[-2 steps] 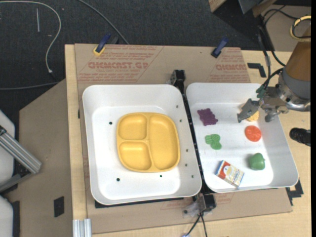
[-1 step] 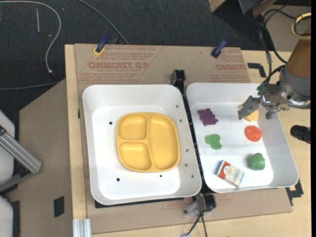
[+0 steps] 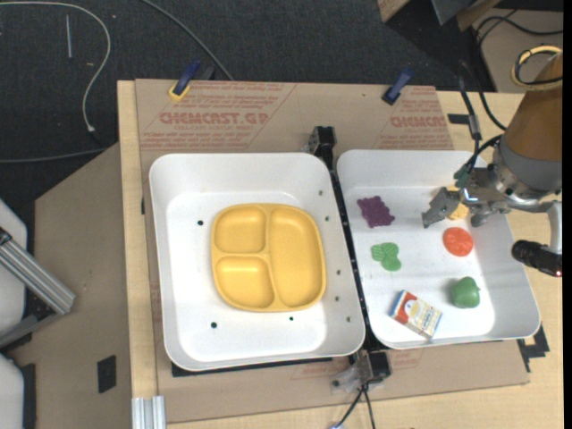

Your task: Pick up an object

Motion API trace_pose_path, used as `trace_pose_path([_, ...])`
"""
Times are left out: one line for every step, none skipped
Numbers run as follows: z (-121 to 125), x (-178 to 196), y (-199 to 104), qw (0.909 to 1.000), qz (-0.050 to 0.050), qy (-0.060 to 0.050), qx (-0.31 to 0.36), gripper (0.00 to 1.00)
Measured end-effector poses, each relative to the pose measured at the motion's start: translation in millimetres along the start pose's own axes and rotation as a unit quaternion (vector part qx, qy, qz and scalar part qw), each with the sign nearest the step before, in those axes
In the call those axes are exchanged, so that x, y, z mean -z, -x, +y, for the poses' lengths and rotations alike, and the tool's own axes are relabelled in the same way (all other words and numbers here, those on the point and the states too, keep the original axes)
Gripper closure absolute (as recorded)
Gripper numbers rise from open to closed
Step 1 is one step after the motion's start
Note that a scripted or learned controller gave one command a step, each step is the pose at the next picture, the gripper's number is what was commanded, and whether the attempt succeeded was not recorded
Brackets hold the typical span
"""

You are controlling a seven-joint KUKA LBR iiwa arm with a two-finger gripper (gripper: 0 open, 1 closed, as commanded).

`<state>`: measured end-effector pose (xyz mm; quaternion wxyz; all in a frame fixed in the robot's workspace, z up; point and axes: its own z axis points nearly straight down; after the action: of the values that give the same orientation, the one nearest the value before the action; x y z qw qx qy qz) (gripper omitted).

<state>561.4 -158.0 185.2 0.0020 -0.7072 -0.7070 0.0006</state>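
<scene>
- Claw [image 3: 461, 206] sits low over the right bin [image 3: 509, 324], upper part, arm coming in from the right w/ the orange band above the wrist.
- Prongs look spread apart, dark tips splayed left and right; nothing pinched between them as far as I can see.
- Small yellowish bit shows right at the claw, between the prongs – too small to say what it is, or if it's touched.
- Just below the claw: red tomato-like piece [image 3: 458, 241], close but apart from the tips.
- Left of the claw: purple grape cluster [image 3: 375, 210]; below that, green leafy piece [image 3: 386, 256].
- Further down: green round piece [image 3: 465, 292] and a small white carton [image 3: 416, 314] w/ red and blue print, lying tilted near the front wall.
- Left bin [image 3: 170, 239] holds a yellow divided plate [image 3: 268, 257], well apart from the action.
- Both bins rest on the cardboard-covered tabletop [image 3: 268, 105].
- Step, my read: approach/descent phase, grasp not made yet.
- Next move calls for: settle on one target, prob. whatever's under the tips or the red piece, center the prongs around it, drop, close, lift straight up.
</scene>
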Motion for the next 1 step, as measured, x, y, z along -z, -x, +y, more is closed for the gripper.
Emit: trace_pose_path([1.2,-62.2,-3.3,1.0,0.0,-0.001,0.0,0.0])
